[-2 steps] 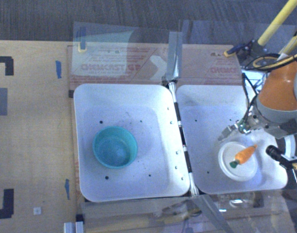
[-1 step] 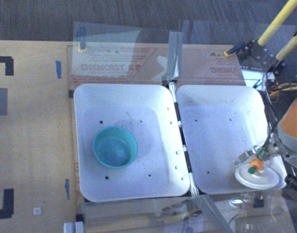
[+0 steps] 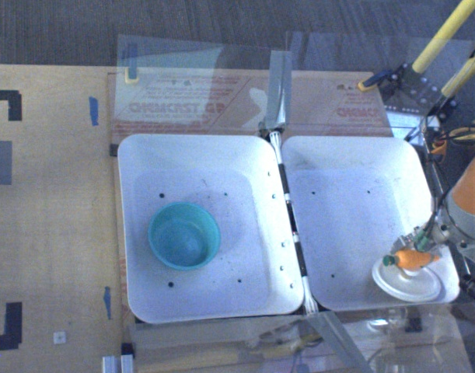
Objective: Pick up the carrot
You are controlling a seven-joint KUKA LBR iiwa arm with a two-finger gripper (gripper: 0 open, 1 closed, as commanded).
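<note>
I am reaching my jaws down onto the carrot (image 3: pixel 412 259) just below them; whether they are gripping is unclear, and lifting is remaining.

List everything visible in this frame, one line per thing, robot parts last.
bins: two, white, side by side on the bench
bowl: one, teal, in the left bin
plate: one, white, near right corner of the right bin
carrot: one, orange with a green end, lying on the plate
tape marks: several, blue, on the bench left of the bins
gripper: one, grey, directly at the carrot
</note>
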